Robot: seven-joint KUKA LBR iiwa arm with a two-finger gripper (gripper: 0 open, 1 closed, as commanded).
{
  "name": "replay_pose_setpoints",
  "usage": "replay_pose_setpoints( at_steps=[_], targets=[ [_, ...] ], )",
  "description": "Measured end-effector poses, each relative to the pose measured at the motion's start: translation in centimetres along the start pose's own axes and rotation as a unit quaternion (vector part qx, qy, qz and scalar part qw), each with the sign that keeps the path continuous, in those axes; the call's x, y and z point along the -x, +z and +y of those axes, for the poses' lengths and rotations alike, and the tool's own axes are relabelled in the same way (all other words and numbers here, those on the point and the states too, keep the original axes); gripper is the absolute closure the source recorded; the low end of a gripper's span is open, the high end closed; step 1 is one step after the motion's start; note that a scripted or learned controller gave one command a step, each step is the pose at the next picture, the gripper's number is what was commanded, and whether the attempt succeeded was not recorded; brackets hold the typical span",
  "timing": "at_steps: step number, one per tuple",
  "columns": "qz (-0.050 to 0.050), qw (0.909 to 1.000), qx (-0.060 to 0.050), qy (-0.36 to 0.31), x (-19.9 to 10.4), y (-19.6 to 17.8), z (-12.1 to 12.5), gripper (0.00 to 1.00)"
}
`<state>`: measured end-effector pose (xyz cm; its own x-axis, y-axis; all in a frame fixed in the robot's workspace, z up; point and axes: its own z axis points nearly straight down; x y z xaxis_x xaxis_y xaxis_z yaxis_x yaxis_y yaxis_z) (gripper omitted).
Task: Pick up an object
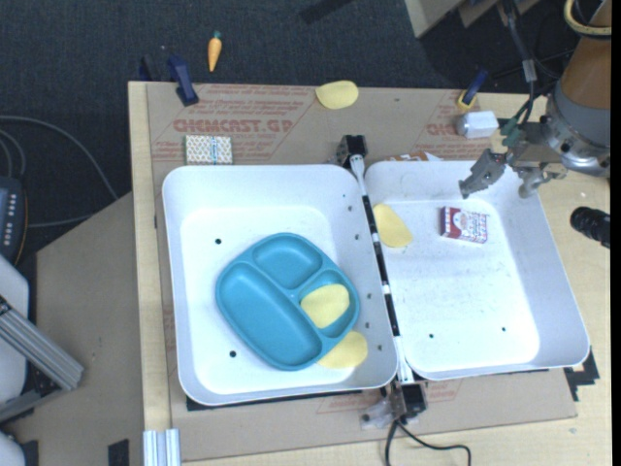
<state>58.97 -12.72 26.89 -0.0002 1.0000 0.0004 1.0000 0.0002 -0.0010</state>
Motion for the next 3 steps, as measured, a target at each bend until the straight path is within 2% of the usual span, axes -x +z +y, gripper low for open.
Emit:
replay_pose_setpoints(
  at_steps=[1,2,3],
  targets=[
    [-0.001,1.0,0.004,0.0,1.9,17.7,3.9,0.0],
    [-0.003,1.0,0.007,0.0,2.1,16.5,4.0,1.0],
    [0.0,1.0,-0.001,0.001,4.2,17.4,-1.7,1.0]
  ],
)
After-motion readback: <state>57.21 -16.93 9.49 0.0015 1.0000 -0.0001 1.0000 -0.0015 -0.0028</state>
